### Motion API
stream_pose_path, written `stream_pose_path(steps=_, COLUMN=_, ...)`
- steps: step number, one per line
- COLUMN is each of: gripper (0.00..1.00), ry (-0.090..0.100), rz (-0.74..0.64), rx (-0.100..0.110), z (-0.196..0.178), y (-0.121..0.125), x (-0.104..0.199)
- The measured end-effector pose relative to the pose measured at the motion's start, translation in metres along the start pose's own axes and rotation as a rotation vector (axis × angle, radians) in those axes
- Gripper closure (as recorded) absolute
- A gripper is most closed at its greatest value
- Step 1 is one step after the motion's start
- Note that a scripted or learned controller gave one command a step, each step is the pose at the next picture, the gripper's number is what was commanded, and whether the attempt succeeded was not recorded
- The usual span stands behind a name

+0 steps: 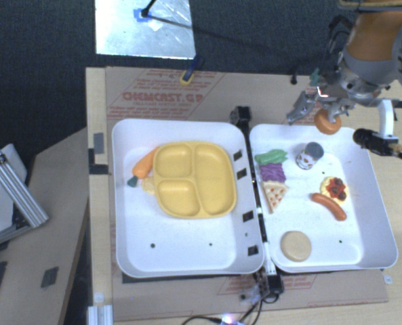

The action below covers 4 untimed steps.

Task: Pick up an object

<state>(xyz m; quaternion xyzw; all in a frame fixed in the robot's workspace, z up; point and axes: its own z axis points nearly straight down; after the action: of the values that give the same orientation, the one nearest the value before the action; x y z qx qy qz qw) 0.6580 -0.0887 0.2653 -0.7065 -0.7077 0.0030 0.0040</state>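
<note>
Small orange ring-shaped piece, like a toy doughnut [328, 122], hanging right under the gripper [320, 107] at about one o'clock of the right bin [380, 202], above its far rim. Seems lifted clear of the bin floor, so pick judged as mostly done, only the carrying away left; not sure. Jaws hidden by the wrist and the piece itself, so cannot tell whether closed on it.

Lying in the right bin: green piece [271, 157] and purple piece [273, 172] at ten o'clock, round grey-white thing [310, 154] near twelve, pizza slice [274, 195] toward nine, small pizza-like disc [334, 187] and sausage [329, 206] at three, tan round cookie [296, 245] at six.

In the left bin [129, 242]: yellow divided plate [190, 179] in the middle, carrot [144, 162] touching it at nine o'clock.
</note>
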Motion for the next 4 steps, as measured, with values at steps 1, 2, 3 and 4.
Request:
stream_pose_path(steps=1, gripper=0.00, ry=-0.001, rz=-0.002, rx=-0.012, z=-0.008, y=0.002, x=0.000)
stream_pose_path(steps=2, gripper=0.00, ry=-0.001, rz=0.001, rx=-0.007, z=0.054, y=0.002, x=-0.005)
stream_pose_path(steps=3, gripper=0.00, ry=-0.001, rz=0.000, rx=-0.007, z=0.117, y=0.004, x=-0.002)
stream_pose_path(steps=4, gripper=0.00, ry=-0.004, rz=0.000, rx=-0.023, z=0.118, y=0.006, x=-0.002)
